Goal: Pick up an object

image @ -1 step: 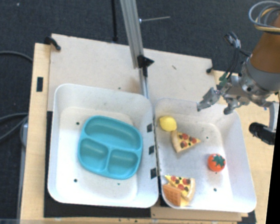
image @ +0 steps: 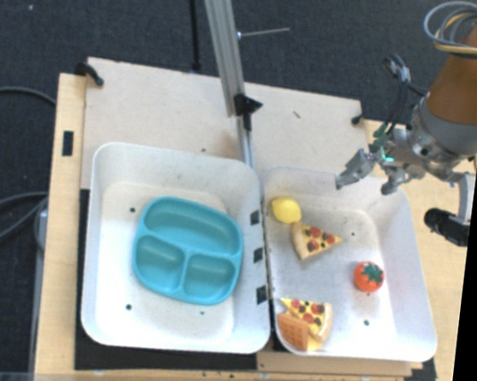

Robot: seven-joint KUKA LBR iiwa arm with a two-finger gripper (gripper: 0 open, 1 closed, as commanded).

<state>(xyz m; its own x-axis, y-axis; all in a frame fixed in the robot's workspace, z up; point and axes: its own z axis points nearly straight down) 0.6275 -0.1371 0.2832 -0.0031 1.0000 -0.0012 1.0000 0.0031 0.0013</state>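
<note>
The right bin (image: 405, 240) holds a yellow lemon (image: 285, 210) at its back left, a pizza slice (image: 313, 240) just right of it, a red tomato (image: 368, 277) toward the right side, and a second pizza slice (image: 305, 322) at the front rim. My gripper (image: 370, 174) hangs over the bin's back right corner, above and apart from all of these. Its two fingers (image: 352, 171) are spread open with nothing between them.
The left bin (image: 119, 179) carries a blue three-compartment tray (image: 188, 251). A slanted metal post (image: 229, 55) rises from behind the seam between the bins. Cables lie on the dark floor at the left.
</note>
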